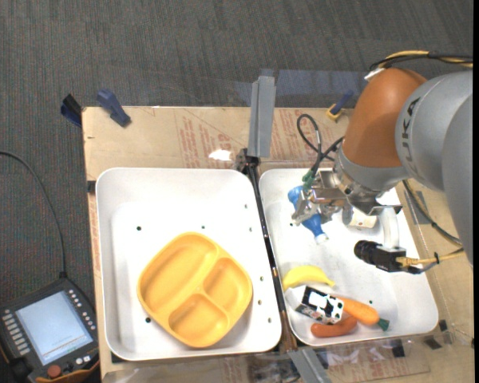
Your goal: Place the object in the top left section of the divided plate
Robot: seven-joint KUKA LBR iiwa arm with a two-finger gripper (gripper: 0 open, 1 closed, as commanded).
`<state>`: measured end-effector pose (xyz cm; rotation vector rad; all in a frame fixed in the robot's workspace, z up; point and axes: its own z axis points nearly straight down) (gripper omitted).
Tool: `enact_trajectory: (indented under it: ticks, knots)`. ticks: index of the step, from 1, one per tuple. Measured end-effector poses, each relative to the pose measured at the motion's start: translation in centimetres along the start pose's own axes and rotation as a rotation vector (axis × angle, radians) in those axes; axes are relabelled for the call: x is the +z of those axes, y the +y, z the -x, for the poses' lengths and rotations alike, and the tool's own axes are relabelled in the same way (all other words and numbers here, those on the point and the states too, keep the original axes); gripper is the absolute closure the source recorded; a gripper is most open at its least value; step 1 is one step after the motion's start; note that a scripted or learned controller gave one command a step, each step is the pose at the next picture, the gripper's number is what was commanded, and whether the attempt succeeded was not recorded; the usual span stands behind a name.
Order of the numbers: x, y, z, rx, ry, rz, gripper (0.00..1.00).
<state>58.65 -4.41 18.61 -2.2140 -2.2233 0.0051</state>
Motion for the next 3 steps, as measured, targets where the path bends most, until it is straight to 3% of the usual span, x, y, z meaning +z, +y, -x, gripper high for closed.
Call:
enact_trajectory:
  ticks: [1, 2, 3]
  knots:
    - [0.1, -5.1, -6.4, 0.101, 0.0, -0.002, 1.0]
    - [0.1, -9.9, -11.8, -0.094, 0.0, -0.001, 1.0]
    - [0.1, -9.8, -11.7, -0.093, 0.0, -0.001, 0.0]
